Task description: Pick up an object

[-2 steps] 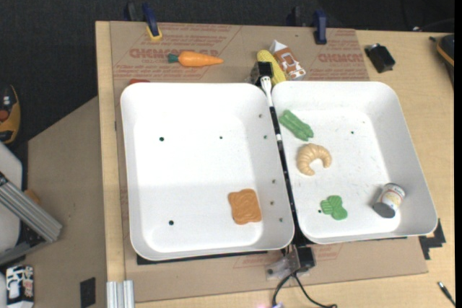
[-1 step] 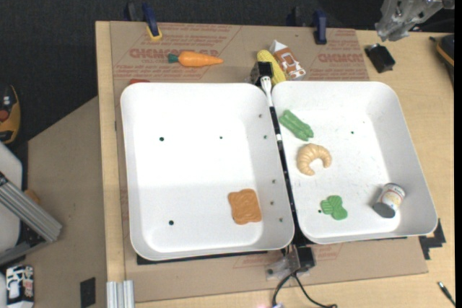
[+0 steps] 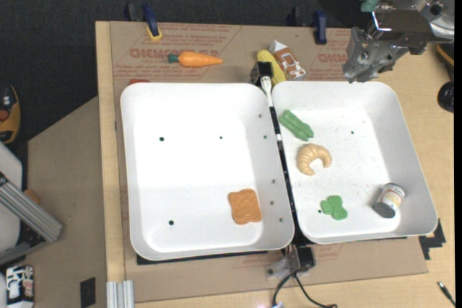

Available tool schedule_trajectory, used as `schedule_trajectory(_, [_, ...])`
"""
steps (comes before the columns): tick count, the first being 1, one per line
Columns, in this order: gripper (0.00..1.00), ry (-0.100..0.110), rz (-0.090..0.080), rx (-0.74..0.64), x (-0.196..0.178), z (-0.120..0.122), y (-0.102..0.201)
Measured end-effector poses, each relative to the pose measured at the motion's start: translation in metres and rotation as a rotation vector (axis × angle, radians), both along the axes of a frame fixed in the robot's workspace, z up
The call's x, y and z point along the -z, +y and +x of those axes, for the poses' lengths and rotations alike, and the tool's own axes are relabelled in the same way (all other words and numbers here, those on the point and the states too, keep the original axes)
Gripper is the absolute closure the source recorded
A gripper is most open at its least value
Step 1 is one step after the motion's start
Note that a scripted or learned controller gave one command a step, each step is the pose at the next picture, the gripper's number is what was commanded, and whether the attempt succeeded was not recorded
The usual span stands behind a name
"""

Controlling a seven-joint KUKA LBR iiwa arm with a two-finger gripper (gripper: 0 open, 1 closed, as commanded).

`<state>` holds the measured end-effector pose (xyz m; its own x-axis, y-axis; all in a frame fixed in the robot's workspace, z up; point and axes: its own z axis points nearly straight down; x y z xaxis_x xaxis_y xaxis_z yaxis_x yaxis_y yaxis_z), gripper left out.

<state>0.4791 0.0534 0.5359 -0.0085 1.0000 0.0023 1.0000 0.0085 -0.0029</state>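
My gripper (image 3: 359, 73) hangs above the far rim of the right bin (image 3: 404, 126), near its back right corner, and I see nothing between its fingers. Inside that bin lie a green pickle-like piece (image 3: 296, 125), a tan croissant (image 3: 313, 157), a small green leafy piece (image 3: 333, 208) and a small tin can (image 3: 388, 200) on its side at the front right. The left bin (image 3: 144, 155) holds an orange waffle-like square (image 3: 245, 206) near its front right corner.
Behind the bins on the cardboard lie a toy carrot (image 3: 193, 60), a yellow corn cob (image 3: 268, 63) and a small orange-and-white carton (image 3: 289, 63). Blue clamps (image 3: 151, 22) (image 3: 320, 25) grip the board's far edge. A metal frame stands at the left.
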Motion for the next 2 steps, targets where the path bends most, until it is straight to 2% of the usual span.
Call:
schedule_trajectory(1, [1.00,-0.002,-0.004,0.019,0.000,0.000,-0.101])
schedule_trajectory(2, [1.00,-0.004,-0.003,0.011,0.001,0.000,-0.122])
